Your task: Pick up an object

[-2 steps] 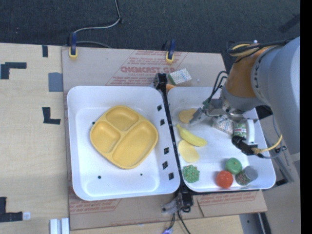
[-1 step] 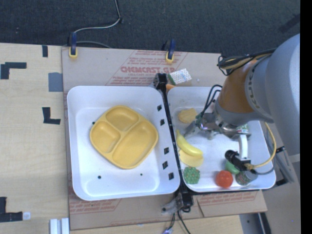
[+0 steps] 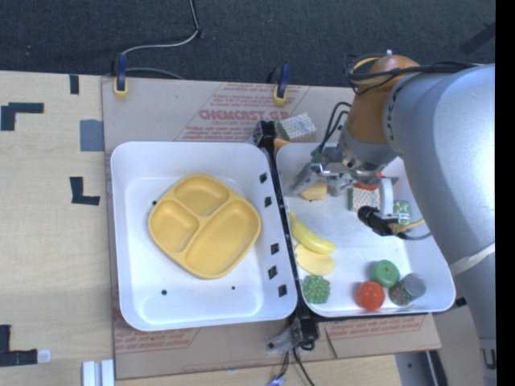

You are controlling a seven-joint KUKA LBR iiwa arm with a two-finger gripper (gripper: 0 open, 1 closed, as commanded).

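Overhead, grey arm (image 3: pixel 451 159) reaching in from the right edge, orange band uppermost, wrist bent down over the upper part of the right bin (image 3: pixel 354 240). Gripper (image 3: pixel 322 182) low above a pale yellow wedge (image 3: pixel 315 191); grip state hard to tell. Below, near the divider, banana (image 3: pixel 311 237) lying diagonally, upper left to lower right. Yellow divided plate (image 3: pixel 204 225) in left bin (image 3: pixel 137 215).
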